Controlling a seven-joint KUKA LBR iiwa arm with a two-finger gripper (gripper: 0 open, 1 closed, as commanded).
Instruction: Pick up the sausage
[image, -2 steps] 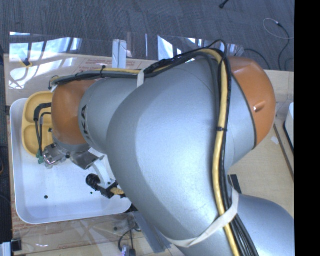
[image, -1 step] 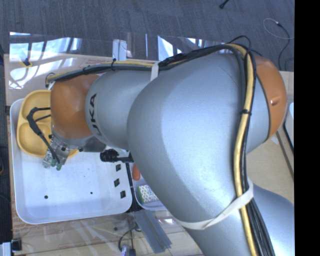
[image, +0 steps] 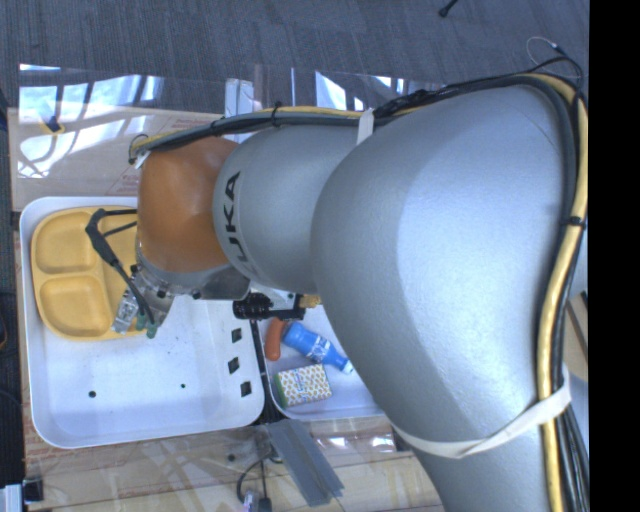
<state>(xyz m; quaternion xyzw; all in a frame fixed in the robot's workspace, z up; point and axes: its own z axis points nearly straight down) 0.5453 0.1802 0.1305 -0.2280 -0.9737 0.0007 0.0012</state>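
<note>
The sausage (image: 273, 340) is a short orange-red stick lying in the right bin (image: 330, 408), near its left wall, partly under the arm. My gripper (image: 135, 312) hangs over the left bin (image: 130, 400), at the lower right corner of the yellow tray (image: 68, 270), well left of the sausage. Its fingertips point down toward the tray's edge. The big grey arm hides most of the right bin.
A blue bottle (image: 316, 347) lies just right of the sausage, and a checkered green-and-white packet (image: 303, 385) sits below them. The yellow divided tray takes up the upper left part of the left bin. Small black marks dot the left bin's floor.
</note>
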